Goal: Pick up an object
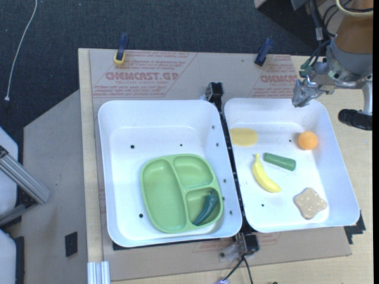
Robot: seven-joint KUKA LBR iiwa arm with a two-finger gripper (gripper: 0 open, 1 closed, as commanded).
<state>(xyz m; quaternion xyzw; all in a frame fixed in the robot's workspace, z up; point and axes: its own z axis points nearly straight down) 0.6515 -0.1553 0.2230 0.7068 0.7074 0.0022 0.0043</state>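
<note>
Pincer (302, 96) hovers over far rim of right bin (340, 176), can't tell its state. Your nearest target: orange ball (307, 140), far right in that bin. Likely light, smooth, rolls easily; grip across widest middle, straight down.
</note>
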